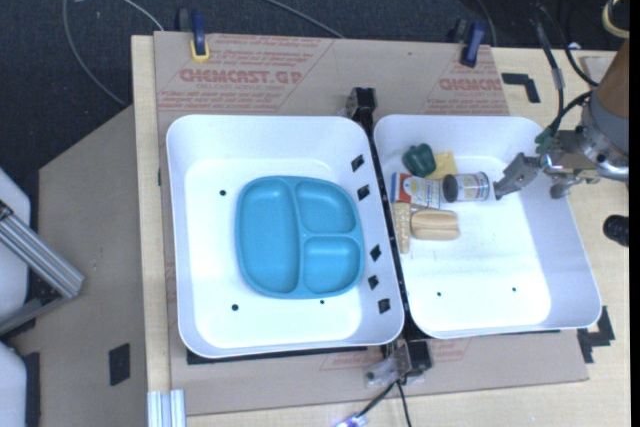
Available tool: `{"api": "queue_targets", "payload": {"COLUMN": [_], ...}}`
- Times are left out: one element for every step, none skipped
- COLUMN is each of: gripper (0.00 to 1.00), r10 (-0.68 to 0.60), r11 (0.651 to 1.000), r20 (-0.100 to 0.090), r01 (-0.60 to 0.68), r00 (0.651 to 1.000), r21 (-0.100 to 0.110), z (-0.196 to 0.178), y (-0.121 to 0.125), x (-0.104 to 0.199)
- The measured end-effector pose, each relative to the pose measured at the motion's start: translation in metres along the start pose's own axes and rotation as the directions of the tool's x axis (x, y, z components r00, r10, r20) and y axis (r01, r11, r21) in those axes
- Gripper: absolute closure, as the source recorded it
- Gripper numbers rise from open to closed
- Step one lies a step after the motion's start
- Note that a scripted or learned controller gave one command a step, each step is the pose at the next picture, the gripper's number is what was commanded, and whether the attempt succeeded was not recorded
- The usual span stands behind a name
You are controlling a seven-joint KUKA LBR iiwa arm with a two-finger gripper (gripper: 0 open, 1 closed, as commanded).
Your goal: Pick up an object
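My gripper (535,183) hangs over the upper right part of the right bin (520,305), open, with nothing between its fingers. Just left of its near finger (513,175) lies a small jar with a dark cap (466,187) on its side. Further left a green pepper-shaped toy (419,158) rests beside a yellow piece (442,163). Below them sit a red and white packet (412,189) and a tan bread-like block (434,224). All these objects cluster at the bin's upper left.
The left bin (200,315) holds a blue divided plate (298,236). A black divider with clips (374,215) runs between the bins. Cables (560,65) and the arm's body (612,105) crowd the right edge of the bench.
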State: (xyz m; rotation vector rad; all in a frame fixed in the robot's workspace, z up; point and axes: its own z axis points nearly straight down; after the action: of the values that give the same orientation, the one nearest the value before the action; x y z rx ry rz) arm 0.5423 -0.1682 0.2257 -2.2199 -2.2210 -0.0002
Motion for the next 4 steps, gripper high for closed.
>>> {"api": "queue_targets", "payload": {"gripper": [0.00,0.00,0.00,1.00], "r10": [0.000,-0.001,0.001,0.000], "r11": [1.000,1.000,1.000,1.000], "r20": [0.000,0.000,-0.001,-0.001], "r01": [0.000,0.001,-0.001,0.000], "r00": [1.000,1.000,1.000,1.000], "r21": [0.001,0.001,0.000,-0.009], "z": [0.052,0.099,0.140,0.126], "y": [0.003,0.012,0.013,0.016], "x": [0.009,0.014,0.014,0.015]}}
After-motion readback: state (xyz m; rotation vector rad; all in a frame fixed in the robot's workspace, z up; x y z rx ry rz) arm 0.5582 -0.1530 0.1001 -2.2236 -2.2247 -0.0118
